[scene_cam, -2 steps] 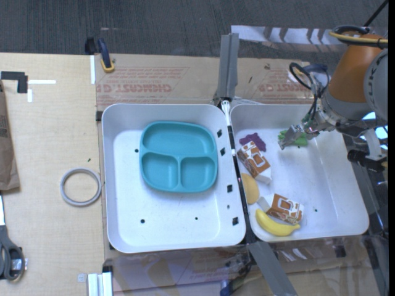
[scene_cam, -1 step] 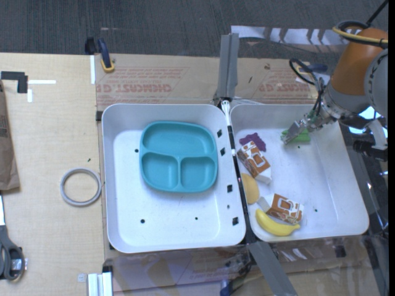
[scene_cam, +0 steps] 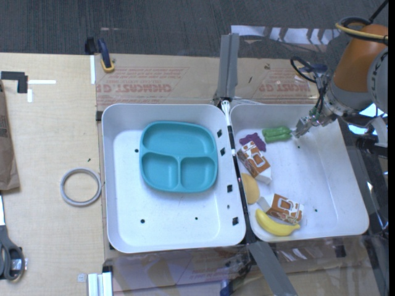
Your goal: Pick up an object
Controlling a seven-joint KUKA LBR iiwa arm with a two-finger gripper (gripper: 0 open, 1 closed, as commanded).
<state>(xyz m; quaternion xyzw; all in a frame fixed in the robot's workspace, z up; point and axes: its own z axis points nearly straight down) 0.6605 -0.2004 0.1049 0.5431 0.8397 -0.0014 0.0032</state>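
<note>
You have two white bins: the left bin (scene_cam: 117, 184) holds a teal divided plate (scene_cam: 179, 156), and the right bin (scene_cam: 327, 190) holds the clutter. Your gripper (scene_cam: 303, 127) hangs low by the far wall; its state I cannot tell. Just to its left, toward the divider, lies the green object (scene_cam: 276, 134), long axis pointing almost straight at the gripper. Banana (scene_cam: 276, 224) and cartons sit nearer.

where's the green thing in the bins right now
The small green oblong object lies in the right white bin, near its far edge, just left of the claw and right of a purple item.
</note>
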